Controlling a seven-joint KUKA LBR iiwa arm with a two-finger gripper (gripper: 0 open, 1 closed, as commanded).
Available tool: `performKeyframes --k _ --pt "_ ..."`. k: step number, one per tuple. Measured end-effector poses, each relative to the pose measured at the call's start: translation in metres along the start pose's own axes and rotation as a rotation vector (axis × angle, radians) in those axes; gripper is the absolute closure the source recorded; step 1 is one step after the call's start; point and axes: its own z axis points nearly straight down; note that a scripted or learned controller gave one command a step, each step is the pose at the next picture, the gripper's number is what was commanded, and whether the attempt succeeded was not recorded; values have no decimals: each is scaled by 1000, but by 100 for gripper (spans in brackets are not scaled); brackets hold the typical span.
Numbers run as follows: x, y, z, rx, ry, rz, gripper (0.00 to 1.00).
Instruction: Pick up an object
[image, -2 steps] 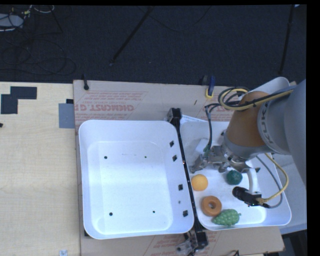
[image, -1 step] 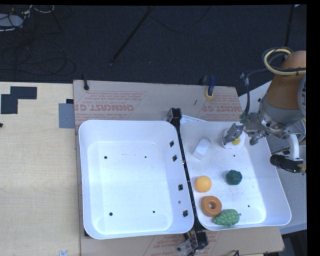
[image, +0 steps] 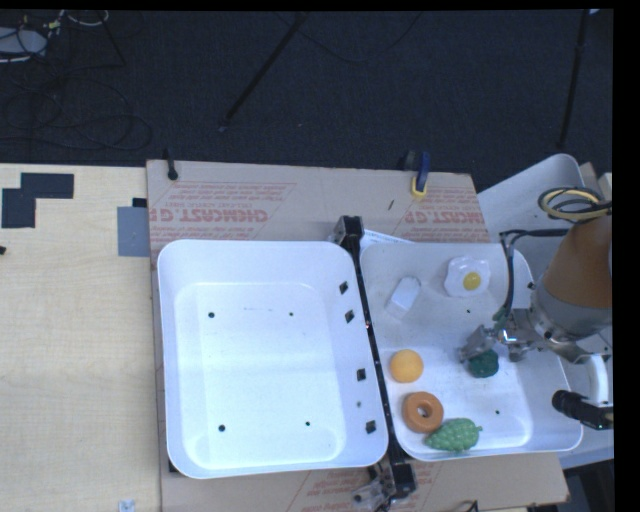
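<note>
My gripper (image: 482, 349) hangs low over the right side of the right bin (image: 540, 425), at the end of the grey arm with its orange band (image: 582, 264). A small dark green object (image: 485, 366) sits directly at the gripper's tip, partly covered by it; whether it is gripped is hidden. An orange ball (image: 406, 366) lies to the gripper's left. Below the ball is a brown donut ring (image: 423, 410), with a green bunch of grapes (image: 453, 435) by the front wall. A fried-egg toy (image: 468, 278) and a pale translucent piece (image: 403, 296) lie toward the back.
The left bin (image: 175, 300) stands beside the right one, with a black divider (image: 365, 340) between them. Both rest on cardboard (image: 300, 205). Cables (image: 570, 203) loop near the arm at the right edge.
</note>
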Motion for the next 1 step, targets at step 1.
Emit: performKeyframes --k 1 --pt "1 4 -15 -8 0 1 100"
